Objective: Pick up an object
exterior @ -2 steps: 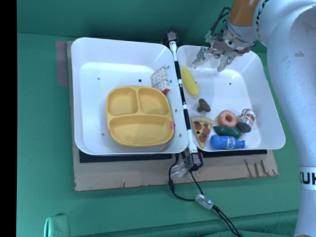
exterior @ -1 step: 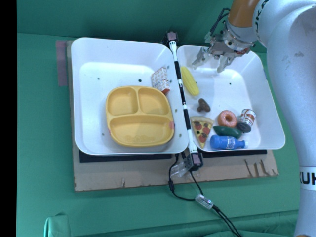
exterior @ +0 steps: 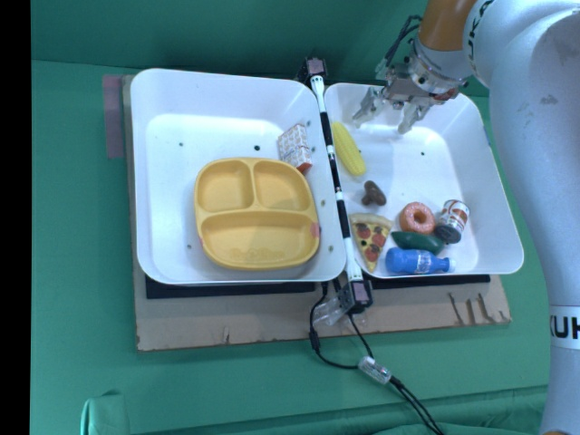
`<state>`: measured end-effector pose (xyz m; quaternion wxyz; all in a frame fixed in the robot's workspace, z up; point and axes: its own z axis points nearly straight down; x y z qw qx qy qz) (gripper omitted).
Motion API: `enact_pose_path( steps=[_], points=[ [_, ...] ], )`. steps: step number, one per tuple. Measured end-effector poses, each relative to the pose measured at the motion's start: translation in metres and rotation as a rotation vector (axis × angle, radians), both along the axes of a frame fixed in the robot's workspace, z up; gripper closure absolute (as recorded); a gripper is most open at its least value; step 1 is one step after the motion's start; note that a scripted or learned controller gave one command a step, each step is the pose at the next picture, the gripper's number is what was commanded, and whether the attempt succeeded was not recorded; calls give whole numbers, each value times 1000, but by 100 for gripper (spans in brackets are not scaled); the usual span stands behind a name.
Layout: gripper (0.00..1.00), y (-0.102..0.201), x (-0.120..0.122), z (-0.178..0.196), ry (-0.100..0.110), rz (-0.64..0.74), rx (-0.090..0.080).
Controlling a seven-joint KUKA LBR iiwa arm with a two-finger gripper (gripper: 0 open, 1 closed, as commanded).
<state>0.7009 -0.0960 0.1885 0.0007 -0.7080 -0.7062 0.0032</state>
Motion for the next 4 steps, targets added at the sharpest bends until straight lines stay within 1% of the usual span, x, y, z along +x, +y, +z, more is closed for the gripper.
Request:
enact_pose_path(
  steps=[1, 2, 3, 4],
  points=[
    [0, 0, 0, 0, 0, 1, -1],
    [0, -3, 0, -1, 1, 3, 5],
    [100, 3, 3, 17, -6, 3, 20],
    [0, 2, 3, 17, -6, 2, 17]
  ],
)
